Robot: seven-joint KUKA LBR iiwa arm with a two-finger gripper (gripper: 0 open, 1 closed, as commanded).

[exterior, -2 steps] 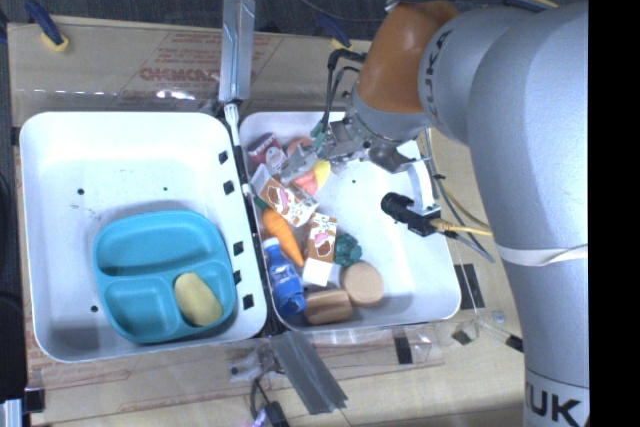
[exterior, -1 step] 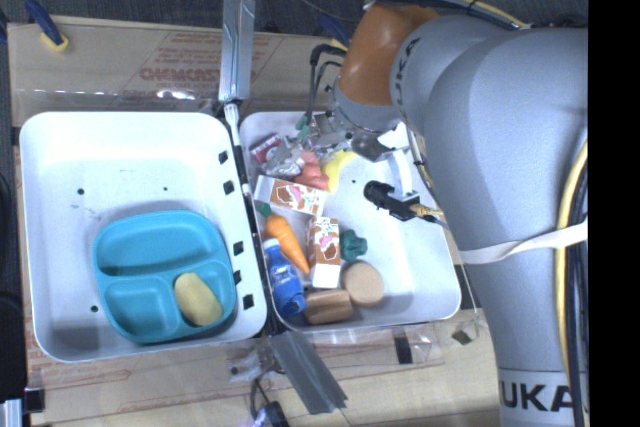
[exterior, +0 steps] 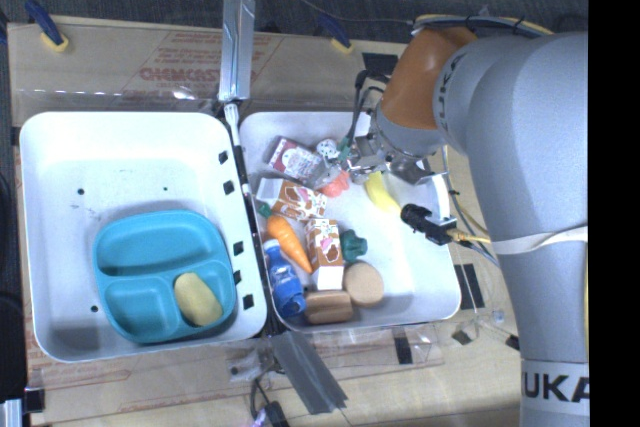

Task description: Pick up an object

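The right bin [exterior: 432,287] holds a pile of toy food: a yellow banana [exterior: 381,191], an orange carrot [exterior: 289,242], a blue bottle [exterior: 283,281], printed cartons [exterior: 300,202], a pink packet [exterior: 293,158], a teal piece [exterior: 352,244], a tan round piece [exterior: 364,283] and a brown block [exterior: 328,307]. My gripper [exterior: 357,158] is down in the far part of this bin, beside the banana and a red-pink piece [exterior: 336,183]. The wrist hides its fingers.
The left bin [exterior: 60,155] holds a blue divided tray [exterior: 150,260] with a yellow potato-like piece [exterior: 198,299] in its near right compartment. A metal divider clamp [exterior: 236,50] stands between the bins at the far side. The arm covers the right bin's right rim.
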